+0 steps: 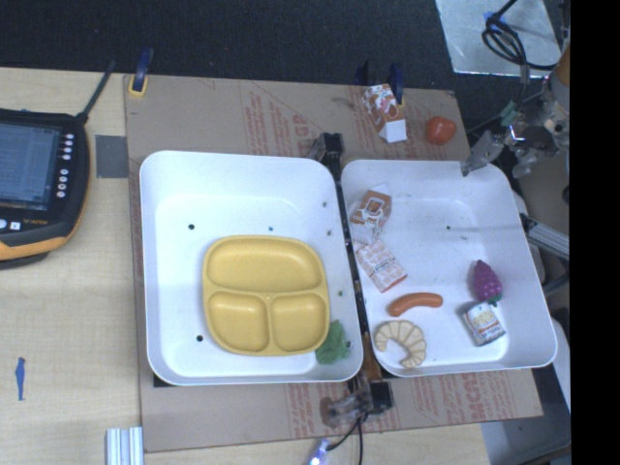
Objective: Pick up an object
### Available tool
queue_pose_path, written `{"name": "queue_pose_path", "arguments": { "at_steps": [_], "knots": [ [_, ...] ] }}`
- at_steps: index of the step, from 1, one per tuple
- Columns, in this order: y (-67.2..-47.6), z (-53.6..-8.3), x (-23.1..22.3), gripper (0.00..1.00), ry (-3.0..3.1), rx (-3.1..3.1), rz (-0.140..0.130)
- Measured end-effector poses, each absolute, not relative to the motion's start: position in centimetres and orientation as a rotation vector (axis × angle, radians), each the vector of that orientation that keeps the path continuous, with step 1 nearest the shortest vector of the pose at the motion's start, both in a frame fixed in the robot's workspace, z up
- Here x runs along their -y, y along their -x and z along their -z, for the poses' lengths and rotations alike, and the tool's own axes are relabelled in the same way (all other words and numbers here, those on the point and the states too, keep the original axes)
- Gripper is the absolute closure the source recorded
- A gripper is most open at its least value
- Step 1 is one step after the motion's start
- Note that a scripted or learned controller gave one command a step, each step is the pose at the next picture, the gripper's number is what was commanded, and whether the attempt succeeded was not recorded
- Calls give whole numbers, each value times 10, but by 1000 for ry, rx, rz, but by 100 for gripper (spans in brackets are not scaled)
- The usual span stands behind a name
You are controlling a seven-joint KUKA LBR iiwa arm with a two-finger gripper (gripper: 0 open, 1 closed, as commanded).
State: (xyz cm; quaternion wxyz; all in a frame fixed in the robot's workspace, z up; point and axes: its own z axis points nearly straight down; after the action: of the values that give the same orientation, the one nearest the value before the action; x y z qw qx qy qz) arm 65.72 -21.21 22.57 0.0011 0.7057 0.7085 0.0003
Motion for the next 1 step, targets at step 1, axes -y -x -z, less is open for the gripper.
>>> {"name": "queue_pose_path", "arguments": {
  "at_steps": [1],
  "knots": [
    [-655, -145, 211, 0, -2219, -2232, 9]
  ]
}}
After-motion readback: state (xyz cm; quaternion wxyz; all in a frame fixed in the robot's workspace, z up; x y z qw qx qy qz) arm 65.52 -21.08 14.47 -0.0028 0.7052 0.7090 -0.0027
